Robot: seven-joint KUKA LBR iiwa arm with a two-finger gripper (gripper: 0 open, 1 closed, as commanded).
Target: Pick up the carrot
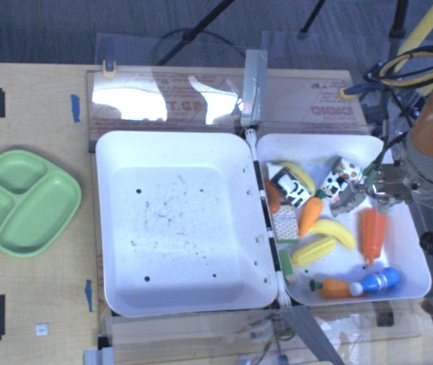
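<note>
The right bin (418, 268) holds an orange carrot (309, 215) with a green top, lying tilted near the bin's middle between a yellow banana (336, 232) and a black-and-white box (291, 188). A smaller carrot-like piece (335, 287) with a green end lies by the front wall. My gripper (359, 194) reaches in from the right and hangs over the bin's back right part, beside a black-and-white cow toy (339, 179). It is to the right of the carrot and apart from it. Nothing shows in its grasp.
An orange bottle-like item (371, 234), a blue bottle (380, 280), two more bananas (313, 250) (300, 175) and a patterned block (285, 221) crowd the right bin. The left bin (117, 154) stands alongside. A green divided plate (23, 201) sits far left.
</note>
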